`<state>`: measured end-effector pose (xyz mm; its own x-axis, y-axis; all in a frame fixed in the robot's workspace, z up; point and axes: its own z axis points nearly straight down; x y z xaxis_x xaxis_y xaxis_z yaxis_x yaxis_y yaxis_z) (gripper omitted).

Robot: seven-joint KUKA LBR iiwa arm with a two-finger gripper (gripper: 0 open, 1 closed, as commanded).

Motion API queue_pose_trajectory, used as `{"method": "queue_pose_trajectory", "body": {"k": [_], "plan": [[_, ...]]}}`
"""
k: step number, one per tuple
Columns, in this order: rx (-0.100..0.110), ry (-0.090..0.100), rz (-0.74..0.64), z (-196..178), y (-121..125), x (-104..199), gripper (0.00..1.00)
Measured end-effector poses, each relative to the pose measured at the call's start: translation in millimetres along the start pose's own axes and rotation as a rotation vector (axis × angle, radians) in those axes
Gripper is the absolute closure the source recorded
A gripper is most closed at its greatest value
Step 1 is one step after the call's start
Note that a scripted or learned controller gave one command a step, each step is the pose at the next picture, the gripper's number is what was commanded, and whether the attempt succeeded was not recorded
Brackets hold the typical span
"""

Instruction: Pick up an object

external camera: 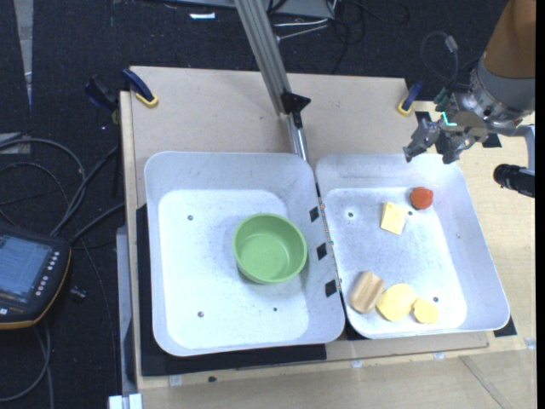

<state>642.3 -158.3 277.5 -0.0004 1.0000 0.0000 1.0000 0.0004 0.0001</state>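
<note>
Pincer [434, 143]: two dark fingers spread apart, nothing between them. It hangs over the far rim of the right-hand shallow white plastic bin [481, 271], on the grey arm with orange band [509, 49] entering from the right.

Right bin contents:
- small round red-orange ball [421, 198], far right corner, nearest the pincer but apart from it;
- pale yellow square block [393, 218], just left of and nearer than the ball, not touching it;
- tan bread-like oblong piece [366, 290], near edge;
- round yellow lemon-like object [397, 302], touching the tan piece on its right;
- smaller yellow lump [426, 311], just beside the round yellow object.

Left-hand shallow white plastic bin [179, 228]: one light green round plastic bowl [270, 246], upright, right of centre, standing alone.

Both bins sit side by side on the pale wooden bench [221, 113]. Blue-and-yellow clamps [138, 88] sit at the bench's far corners. A slanted grey metal bar [264, 45] runs down to the gap between the bins.

Off the bench at left, a handheld pendant with lit screen [25, 275] lies on the dark floor; its screen text is too small to read. No legible brands or labels anywhere.
</note>
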Motion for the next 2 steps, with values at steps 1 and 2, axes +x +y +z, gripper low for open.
{"method": "queue_pose_trajectory", "body": {"k": [1, 2], "plan": [[0.0, 0.0, 0.0, 0, 0, 0, 0.0], [0.005, 0.001, 0.0, 63, -1, 3, 0.0]]}}
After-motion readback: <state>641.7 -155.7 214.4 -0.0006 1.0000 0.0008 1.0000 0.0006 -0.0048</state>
